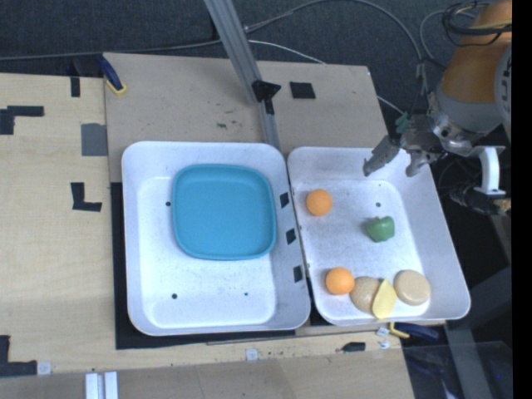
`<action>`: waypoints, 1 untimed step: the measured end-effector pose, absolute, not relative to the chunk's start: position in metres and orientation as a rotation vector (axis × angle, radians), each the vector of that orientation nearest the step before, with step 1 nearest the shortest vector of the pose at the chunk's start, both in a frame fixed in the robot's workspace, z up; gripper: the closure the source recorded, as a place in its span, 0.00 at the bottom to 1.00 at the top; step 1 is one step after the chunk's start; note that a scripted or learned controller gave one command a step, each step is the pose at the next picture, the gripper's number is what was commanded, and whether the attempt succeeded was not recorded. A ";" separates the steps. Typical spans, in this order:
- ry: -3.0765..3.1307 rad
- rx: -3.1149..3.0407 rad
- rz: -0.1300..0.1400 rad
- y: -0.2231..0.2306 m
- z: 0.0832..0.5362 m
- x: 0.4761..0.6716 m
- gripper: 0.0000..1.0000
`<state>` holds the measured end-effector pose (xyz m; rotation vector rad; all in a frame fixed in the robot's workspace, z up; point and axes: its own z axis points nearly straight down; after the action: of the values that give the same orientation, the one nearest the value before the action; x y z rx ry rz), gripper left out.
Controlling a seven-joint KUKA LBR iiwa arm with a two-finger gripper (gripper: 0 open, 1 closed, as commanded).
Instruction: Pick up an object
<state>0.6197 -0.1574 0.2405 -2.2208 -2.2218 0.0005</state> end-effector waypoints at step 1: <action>-2.219 -2.219 0.005 -0.166 0.187 0.624 0.00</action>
<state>0.6240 -0.1658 0.1872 -2.2187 -2.2188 0.0051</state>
